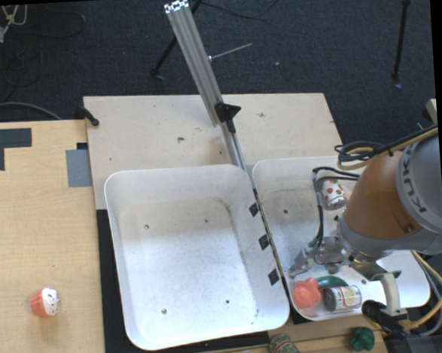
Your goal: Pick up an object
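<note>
the gripper hangs low over the right bin, toward its near end; whether it is parted or closed cannot be told, and nothing can be seen held in it. just near of it lie a soft pink-orange lump, a small green object and a dark jar with a pale label, lying on its side. the left bin sits alongside.

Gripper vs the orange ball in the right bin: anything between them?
Camera view: nothing. Only bare white bin floor separates the gripper from the orange ball just below it. A small bottle lies right of the ball.
</note>
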`<state>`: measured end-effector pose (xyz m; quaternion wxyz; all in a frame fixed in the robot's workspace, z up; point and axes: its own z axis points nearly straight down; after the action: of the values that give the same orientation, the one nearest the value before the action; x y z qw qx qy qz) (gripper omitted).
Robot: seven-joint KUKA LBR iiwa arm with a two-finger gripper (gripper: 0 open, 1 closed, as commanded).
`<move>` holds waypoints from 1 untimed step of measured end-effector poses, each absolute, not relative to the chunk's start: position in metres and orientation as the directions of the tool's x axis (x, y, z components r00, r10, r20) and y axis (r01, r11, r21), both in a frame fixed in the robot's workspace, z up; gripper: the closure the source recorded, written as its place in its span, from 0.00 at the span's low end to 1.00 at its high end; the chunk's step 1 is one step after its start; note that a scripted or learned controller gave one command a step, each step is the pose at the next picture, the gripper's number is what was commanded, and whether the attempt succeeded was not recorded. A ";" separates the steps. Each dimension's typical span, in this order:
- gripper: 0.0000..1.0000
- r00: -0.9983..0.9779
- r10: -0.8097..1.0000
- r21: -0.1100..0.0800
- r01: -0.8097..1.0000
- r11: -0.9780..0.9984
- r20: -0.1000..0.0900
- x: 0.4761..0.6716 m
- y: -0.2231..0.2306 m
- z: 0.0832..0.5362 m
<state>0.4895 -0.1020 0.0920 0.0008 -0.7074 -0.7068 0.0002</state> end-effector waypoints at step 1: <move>1.00 0.007 1.000 -0.003 1.000 -0.007 0.003 0.489 -0.103 0.103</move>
<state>0.4891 -0.1030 0.1027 0.0021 -0.7096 -0.7046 0.0001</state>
